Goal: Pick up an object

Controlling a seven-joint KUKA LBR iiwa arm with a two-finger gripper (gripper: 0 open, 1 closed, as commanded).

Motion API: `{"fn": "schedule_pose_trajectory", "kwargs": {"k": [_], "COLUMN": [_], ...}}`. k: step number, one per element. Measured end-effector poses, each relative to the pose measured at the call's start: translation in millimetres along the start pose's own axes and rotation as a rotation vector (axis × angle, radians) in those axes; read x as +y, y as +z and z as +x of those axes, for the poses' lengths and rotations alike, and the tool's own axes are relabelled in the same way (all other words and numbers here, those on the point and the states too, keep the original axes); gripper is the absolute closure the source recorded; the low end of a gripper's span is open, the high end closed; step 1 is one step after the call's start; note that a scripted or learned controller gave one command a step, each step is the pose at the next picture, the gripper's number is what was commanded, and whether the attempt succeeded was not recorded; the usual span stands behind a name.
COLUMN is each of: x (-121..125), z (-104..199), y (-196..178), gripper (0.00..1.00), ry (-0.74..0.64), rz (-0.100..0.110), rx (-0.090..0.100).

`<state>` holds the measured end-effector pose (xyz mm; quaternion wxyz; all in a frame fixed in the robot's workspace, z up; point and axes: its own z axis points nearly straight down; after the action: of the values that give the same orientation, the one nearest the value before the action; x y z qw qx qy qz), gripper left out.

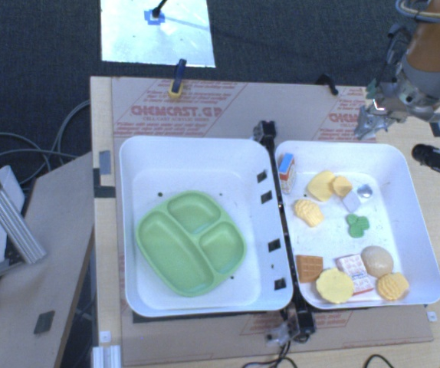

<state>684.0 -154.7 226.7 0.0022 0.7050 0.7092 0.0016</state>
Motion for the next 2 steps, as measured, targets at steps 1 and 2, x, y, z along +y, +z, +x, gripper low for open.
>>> {"fn": "schedule_pose_trajectory", "kwargs": {"k": [1, 2], "x": [-43, -88], "z": [31, 67], "y": [-10, -11], "gripper": [1.00, 1.00], "ry": [-0.001, -0.002], "rz": [0.006, 0.007], "rx": [0.002, 0.002]}}
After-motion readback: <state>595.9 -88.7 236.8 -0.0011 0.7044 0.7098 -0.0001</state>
